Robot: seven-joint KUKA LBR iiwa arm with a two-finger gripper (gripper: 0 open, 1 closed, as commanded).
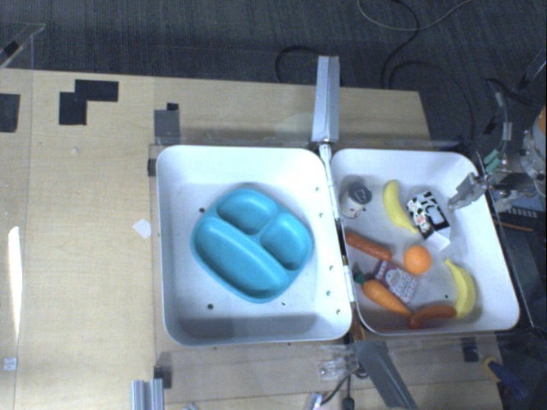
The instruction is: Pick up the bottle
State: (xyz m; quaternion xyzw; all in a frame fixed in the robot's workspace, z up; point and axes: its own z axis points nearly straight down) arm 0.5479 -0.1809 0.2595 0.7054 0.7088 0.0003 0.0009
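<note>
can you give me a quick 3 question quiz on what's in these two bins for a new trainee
1. True or false: the blue tray lies in the left bin.
2. How many bananas are in the right bin?
3. Which thing touches the bottle on the side nearest the camera? A) the orange B) a carrot C) the small can

Key:
1. True.
2. Two: one banana near the far side, the other banana near the right wall.
3. B, the carrot lies against it. The orange sits to its right, and the can is apart, near the far left corner.
</note>
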